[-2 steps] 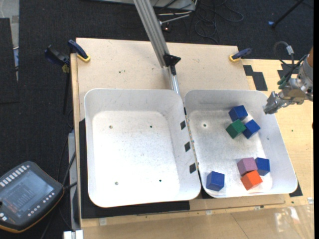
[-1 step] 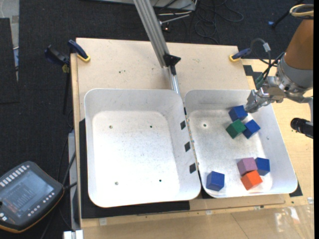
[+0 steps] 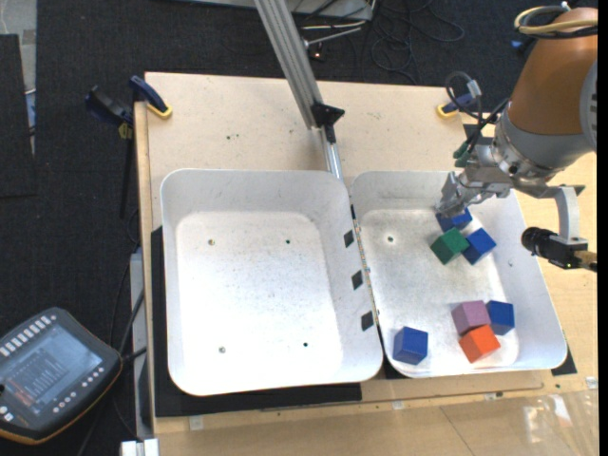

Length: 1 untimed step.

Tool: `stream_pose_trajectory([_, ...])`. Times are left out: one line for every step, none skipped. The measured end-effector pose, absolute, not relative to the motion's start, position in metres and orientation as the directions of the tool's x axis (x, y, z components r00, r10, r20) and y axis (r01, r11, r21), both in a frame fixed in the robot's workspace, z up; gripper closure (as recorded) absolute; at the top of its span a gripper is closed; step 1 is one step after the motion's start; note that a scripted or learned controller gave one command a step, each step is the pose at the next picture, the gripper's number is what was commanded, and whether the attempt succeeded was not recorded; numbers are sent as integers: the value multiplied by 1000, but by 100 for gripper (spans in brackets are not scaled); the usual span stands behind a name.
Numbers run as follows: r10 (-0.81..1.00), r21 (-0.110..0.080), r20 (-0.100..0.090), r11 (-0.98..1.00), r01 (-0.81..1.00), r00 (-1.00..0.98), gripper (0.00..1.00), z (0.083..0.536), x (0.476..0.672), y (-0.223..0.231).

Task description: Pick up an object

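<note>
The two-finger claw point(image 3: 457, 207) sat low in the right white bin point(image 3: 532, 283), upper right of the frame, right over a small blue cube point(image 3: 457, 222). Honestly couldn't tell whether it was clamped on it. A green cube point(image 3: 448, 246) and another blue block point(image 3: 480, 245) were touching just below. Lower down sat purple point(image 3: 468, 316), orange point(image 3: 479, 343) and two more blue cubes point(image 3: 501, 315) point(image 3: 410, 344).

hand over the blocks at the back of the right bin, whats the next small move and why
Probably a short straight lift to test the grasp. The hand is low in the right bin, right at a blue block that touches a green block and another blue one. Whether anything is gripped can't be seen.
</note>
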<state>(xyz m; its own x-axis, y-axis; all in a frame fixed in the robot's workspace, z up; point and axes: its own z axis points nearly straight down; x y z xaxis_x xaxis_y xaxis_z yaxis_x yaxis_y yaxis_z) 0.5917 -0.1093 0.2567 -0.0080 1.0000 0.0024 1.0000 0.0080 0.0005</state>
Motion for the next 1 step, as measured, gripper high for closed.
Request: stream_pose_trajectory([1000,0,2,9,1000,-9,100,260,585,-49])
